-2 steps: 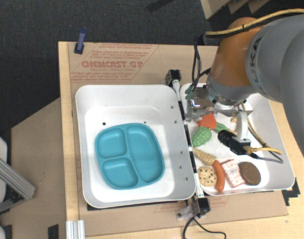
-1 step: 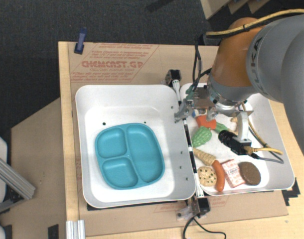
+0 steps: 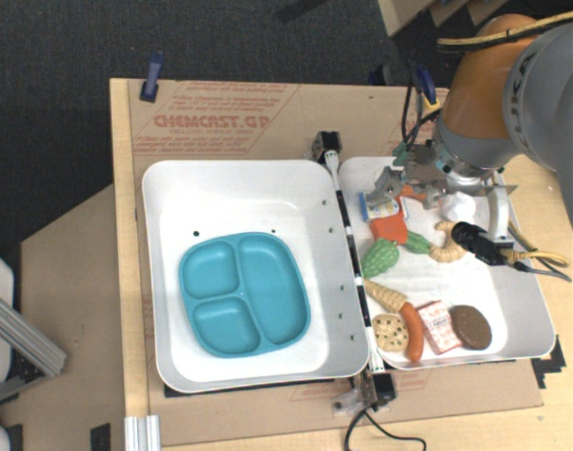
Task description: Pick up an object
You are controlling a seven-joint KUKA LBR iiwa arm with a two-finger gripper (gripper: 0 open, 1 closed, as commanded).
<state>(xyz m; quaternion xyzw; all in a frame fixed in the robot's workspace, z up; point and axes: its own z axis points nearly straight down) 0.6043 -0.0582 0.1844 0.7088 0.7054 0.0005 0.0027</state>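
**Figure 1. Approach to a pick in the crowded right bin**

The fingers hang over the rear left part of the right bin. Whether they are spread or pressed together cannot be told from this slanted view.

Just in front of them lies an orange toy piece, judged the likeliest object for the pick. It is small, flat-looking and bright orange-red, with an angular outline, and probably rigid plastic that is light to lift. A green toy lies just beside it on the near side, and a blue item sits by the bin wall at its left.

A sound grasp calls for a straight descent centred on the orange piece. The closing line should be turned so that neither the green toy nor the wall is caught.

Farther out, a tan curled piece lies to the right. A cone, a cookie and a sausage crowd the front left corner. The left bin holds a teal divided plate, well apart. Both bins rest on the counter.
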